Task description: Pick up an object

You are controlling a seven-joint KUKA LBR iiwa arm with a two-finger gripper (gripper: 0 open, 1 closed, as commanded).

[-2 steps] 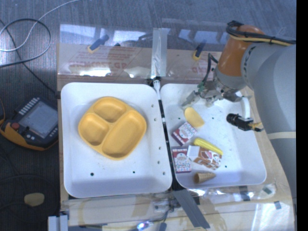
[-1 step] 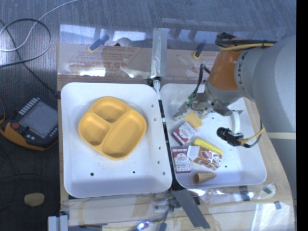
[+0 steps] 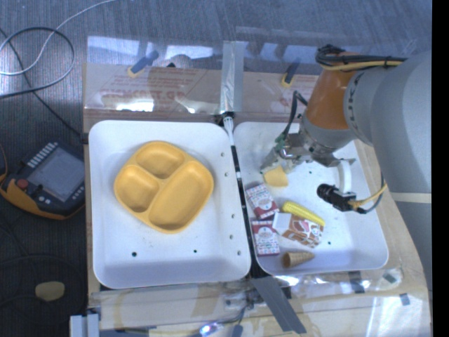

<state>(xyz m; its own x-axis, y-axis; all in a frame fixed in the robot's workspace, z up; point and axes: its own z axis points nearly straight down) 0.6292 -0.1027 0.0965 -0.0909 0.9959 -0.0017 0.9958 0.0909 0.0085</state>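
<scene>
camera view looked down on the two bins, with the gripper (image 3: 280,153) low in the right bin (image 3: 365,251), right above a small yellow wedge (image 3: 276,177) near the bin's upper left part. whether the jaws were apart or together could not be told; the wrist blocked them, and nothing showed clearly between them.

the likely target was that wedge, touching or just below the gripper tip. it sat near the wall between the bins, so a closing grasp could nudge it against the wall or skate it away instead of catching it. the other pieces lay just beside: two red and white cartons (image 3: 261,201), a yellow banana shape (image 3: 303,212), a red box (image 3: 300,232) and a cone (image 3: 297,259). a misplaced descent could clip the nearest carton and shove the cluster.

the left bin (image 3: 105,258) held a yellow divided plate (image 3: 163,185). both bins rested on a bench with clear taped sheeting at the back. beyond lay grey carpet, loose cables and an orange-edged teach pendant (image 3: 43,181) on the floor at left.
</scene>
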